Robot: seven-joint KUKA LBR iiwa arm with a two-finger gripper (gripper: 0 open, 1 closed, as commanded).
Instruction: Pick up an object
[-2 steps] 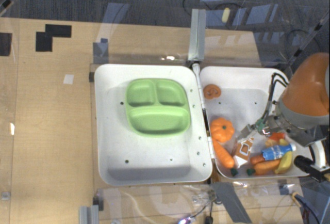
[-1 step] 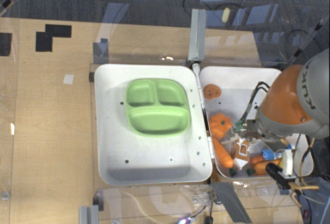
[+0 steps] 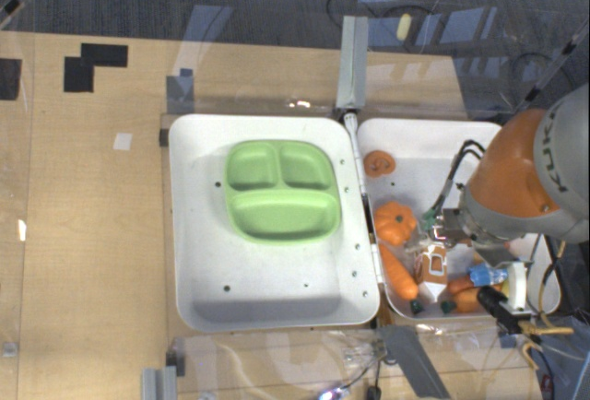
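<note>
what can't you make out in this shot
- Gripper, camera view: its fingers are too small and crowded among the objects to tell whether they are open or shut, or whether they hold anything.
- Right bin: its right part is covered by the arm.
- Small items beside the carrot near the bin's front wall: too small and blurred to identify.

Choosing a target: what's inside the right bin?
Right bin: a pumpkin, a carrot, an orange disc. The arm and gripper cover the rest.
</note>
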